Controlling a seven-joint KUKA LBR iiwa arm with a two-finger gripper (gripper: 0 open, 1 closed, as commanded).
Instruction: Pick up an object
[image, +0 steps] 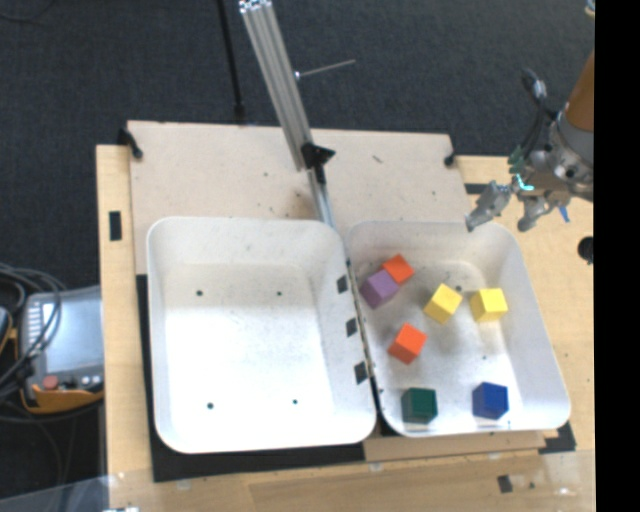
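The jaws (510, 208) are being held open and empty above the right bin's (535, 300) far rim, and a lone cube, such as the yellow one (489, 303) nearby, is probably best approached squarely from above.

One fixed camera high above the bench (115, 300), slanting down over both white bins (160, 330).

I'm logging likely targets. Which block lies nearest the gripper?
The yellow block at the right bin's far right, closer to the gripper than its yellow twin.
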